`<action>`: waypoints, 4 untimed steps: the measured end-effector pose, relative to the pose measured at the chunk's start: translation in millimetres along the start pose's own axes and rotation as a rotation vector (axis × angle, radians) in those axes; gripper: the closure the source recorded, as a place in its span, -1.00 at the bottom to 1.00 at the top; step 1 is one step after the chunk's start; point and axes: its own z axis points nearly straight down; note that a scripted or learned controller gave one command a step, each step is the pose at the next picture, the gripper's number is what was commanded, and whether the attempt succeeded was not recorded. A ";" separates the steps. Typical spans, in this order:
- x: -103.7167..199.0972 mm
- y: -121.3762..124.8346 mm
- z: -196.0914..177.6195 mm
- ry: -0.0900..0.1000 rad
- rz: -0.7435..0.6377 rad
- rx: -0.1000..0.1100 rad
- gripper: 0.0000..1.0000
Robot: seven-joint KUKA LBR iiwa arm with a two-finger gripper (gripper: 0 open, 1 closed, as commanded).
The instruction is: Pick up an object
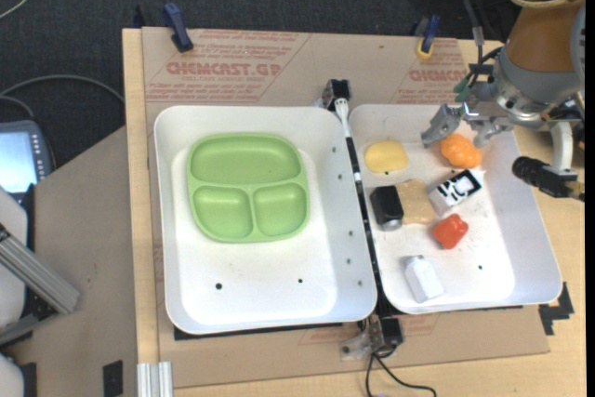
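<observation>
I'm hovering over the far right corner of the right bin [539, 288], my claw [462, 127] hanging just above the orange ball [460, 151] — this reads to me as the approach step, nothing lifted yet. My fingers are spread apart, one grey tip out to the ball's left, the other close by its top, and there's nothing between them

The ball is my likeliest target, lying on the bin floor. Taking it as my landmark: the yellow lump [386, 155] lies to its left, the black-and-white block [456, 189] just in front of it, almost touching, the red piece [450, 231] further forward, the black block [387, 205] forward and left, the white piece [423, 278] well forward near the front rim. The green divided tray [248, 186] lies well to the left, in the left bin [177, 293]

My arm comes in from the right, orange band high, wrist tipped down and leftward. Next, I reckon, I must drop straight down so the ball is centred between my fingers, then close — a round thing could roll out, and that black-and-white block crowds the near side
</observation>
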 end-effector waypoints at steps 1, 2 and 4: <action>-68.5 49.3 100.0 -0.004 0.003 -0.005 -1.00; -65.9 52.0 79.7 -0.007 -0.001 -0.016 1.00; 89.0 -54.0 12.4 0.004 -0.006 0.004 1.00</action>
